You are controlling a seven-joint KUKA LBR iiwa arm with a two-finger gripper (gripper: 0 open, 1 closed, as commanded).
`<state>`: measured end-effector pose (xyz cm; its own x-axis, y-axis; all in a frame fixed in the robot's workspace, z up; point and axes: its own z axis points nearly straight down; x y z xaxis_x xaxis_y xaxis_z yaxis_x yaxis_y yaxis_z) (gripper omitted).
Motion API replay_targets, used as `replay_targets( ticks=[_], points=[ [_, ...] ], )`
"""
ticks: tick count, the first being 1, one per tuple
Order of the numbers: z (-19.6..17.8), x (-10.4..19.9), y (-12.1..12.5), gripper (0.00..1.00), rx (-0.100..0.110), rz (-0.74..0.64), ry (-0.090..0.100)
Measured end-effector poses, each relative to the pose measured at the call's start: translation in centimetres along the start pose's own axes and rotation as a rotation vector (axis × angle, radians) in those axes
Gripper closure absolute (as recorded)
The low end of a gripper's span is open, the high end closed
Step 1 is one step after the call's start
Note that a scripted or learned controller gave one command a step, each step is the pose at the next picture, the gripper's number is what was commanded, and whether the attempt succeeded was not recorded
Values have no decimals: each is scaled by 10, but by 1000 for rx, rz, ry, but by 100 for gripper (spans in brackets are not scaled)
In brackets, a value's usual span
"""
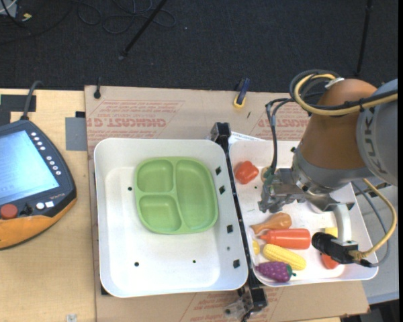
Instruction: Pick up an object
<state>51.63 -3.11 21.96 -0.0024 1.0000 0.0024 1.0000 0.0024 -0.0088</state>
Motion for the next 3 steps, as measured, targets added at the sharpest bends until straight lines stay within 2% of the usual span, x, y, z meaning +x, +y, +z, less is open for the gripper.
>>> replay_targets(
  ticks=[1,2,3],
  points=[
    [-13,46,-26,100,0,-1,0],
    [-8,76,-29,100,0,1,-2],
    [-14,67,-40,100,0,0,-2]
  ],
)
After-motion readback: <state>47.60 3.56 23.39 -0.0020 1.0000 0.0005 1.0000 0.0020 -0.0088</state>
